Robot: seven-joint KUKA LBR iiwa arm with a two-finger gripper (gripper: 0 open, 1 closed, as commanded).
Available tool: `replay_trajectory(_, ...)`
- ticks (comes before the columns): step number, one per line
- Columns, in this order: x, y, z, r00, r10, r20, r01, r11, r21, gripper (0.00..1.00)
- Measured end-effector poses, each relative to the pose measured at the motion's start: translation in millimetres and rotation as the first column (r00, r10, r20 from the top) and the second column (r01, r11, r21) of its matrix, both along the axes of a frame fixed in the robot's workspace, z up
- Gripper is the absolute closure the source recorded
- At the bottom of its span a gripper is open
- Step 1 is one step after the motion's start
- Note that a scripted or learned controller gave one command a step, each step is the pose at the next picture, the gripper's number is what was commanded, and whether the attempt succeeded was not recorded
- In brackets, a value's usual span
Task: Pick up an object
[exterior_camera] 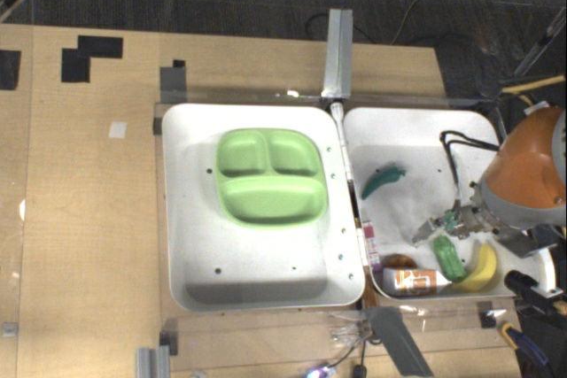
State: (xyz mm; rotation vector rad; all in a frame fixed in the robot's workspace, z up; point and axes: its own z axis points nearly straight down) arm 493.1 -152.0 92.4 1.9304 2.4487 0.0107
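Green pickle-shaped toy [448,259] beside banana [481,268], lower right; gripper [440,228] just above, jaws parted, empty; approach step, descent and closing next.

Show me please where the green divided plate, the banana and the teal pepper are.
green divided plate [269,175]: camera view, the ridge between its compartments.
banana [481,269]: camera view, middle of its curve.
teal pepper [383,180]: camera view, its body.

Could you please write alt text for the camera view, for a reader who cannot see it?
The arm's gripper hangs low in the right bin, just above a green object, a banana and a can at its front edge, with a teal item farther back. The left bin holds a green divided plate.
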Motion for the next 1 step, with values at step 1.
replay_trajectory(1,-4.8,-41.6,2.2,0.987,-0.160,-0.018,0.160,0.987,0.008,0.00)
